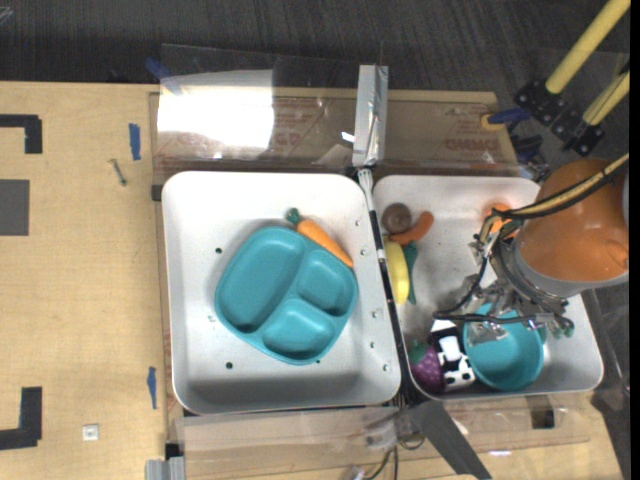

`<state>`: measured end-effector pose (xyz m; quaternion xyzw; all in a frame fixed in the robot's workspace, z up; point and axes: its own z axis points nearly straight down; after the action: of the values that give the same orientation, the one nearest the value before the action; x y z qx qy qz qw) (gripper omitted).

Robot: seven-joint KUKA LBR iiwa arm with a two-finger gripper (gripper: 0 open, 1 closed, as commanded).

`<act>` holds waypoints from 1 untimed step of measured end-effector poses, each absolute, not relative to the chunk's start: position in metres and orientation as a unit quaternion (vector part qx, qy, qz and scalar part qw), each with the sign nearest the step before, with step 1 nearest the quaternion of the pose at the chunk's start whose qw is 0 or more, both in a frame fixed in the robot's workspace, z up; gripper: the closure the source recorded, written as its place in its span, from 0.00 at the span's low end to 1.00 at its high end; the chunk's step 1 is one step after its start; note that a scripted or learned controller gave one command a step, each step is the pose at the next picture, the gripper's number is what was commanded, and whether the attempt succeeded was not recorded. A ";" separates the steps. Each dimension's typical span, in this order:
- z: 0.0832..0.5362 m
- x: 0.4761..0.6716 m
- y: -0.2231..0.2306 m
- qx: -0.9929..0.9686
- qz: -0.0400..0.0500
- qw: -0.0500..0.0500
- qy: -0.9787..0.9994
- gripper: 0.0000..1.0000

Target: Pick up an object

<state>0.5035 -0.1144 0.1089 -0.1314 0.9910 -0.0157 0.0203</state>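
My gripper hangs low in the right bin, just over the rim of a teal bowl at the bin's front right. Its grey wrist and orange band rise to the right and hide part of the bin. Left of the bowl lie a black-and-white toy and purple grapes. A yellow banana lies along the bin's left wall. A brown and orange piece sits at the back left. A small orange item shows at the back, beside the arm's cables.
The left bin holds a teal divided plate with a carrot at its back edge. A clear upright divider stands behind the bins. Yellow-handled tools lie at the far right.
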 end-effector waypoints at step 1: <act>0.097 0.497 -0.103 -0.227 -0.014 0.017 0.974 1.00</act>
<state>0.4967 -0.1026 0.0965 -0.2272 0.9736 -0.0138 0.0165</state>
